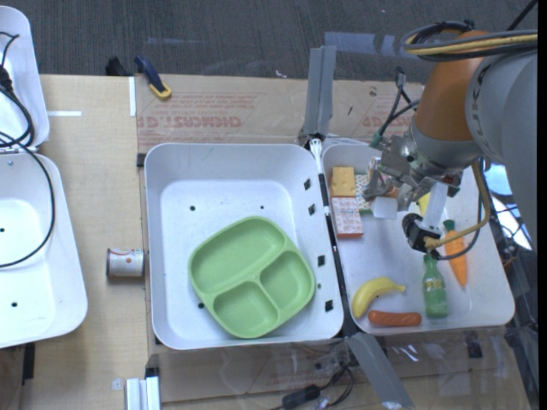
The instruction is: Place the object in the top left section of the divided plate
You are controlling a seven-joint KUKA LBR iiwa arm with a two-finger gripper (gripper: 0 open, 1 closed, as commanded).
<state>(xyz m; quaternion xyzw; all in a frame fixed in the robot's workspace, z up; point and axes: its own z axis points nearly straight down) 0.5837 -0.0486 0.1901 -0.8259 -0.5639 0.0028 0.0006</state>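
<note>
Gripper (386,196) of mine (grip state unclear) hovers in right white bin (491,310); green 3-section plastic plate (250,277) lies left.

We see a brown surface (222,109) under the tool (389,190), two white bins (162,229) on it, a small can (126,263) far beyond them

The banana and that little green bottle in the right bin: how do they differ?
The banana is yellow and curved; the green bottle is straight, with a narrow neck. The banana lies roughly crosswise in the right bin, while the bottle's neck points toward the far side. The banana sits nearer the divider, the bottle nearer the carrot. Both are small and lie near the bin's front edge, by the red sausage.
</note>
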